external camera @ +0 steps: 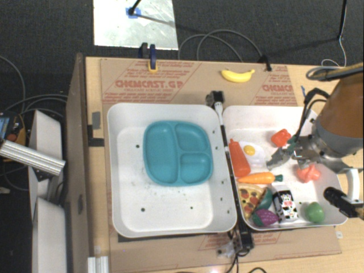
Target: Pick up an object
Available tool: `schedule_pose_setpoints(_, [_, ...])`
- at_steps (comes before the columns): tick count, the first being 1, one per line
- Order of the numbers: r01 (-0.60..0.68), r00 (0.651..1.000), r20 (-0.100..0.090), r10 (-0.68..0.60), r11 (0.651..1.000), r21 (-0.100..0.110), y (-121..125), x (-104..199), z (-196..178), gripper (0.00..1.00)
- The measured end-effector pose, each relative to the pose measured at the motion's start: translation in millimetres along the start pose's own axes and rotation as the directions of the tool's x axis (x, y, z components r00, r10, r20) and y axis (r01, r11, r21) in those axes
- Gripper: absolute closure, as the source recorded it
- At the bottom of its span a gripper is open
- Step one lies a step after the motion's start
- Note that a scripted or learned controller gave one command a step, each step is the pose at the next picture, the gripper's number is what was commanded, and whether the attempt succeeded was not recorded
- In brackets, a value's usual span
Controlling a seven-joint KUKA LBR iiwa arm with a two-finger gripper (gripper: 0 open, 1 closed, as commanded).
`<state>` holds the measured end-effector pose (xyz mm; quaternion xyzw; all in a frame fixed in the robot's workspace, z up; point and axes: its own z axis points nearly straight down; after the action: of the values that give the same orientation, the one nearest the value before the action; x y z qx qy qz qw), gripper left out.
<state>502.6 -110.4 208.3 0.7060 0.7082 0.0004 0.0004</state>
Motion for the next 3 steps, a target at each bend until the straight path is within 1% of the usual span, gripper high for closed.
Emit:
schedule_pose_setpoints(1, [-0.003, 1.0, 0.004, 0.003, 1.0, -0.008, 46.8, -46.3, -39.8, 0.0])
schedule_pose_setpoints(2, [-0.003, 1.0, 0.001, 0.003, 1.0, 0.002, 63.0, -73.6, 52.4, 0.0])
schedule_pose_setpoints(3, [0.004, 1.0, 0.001, -0.004, 1.0, -0.002, 122.3, -76.6, 127.7, 0.0])
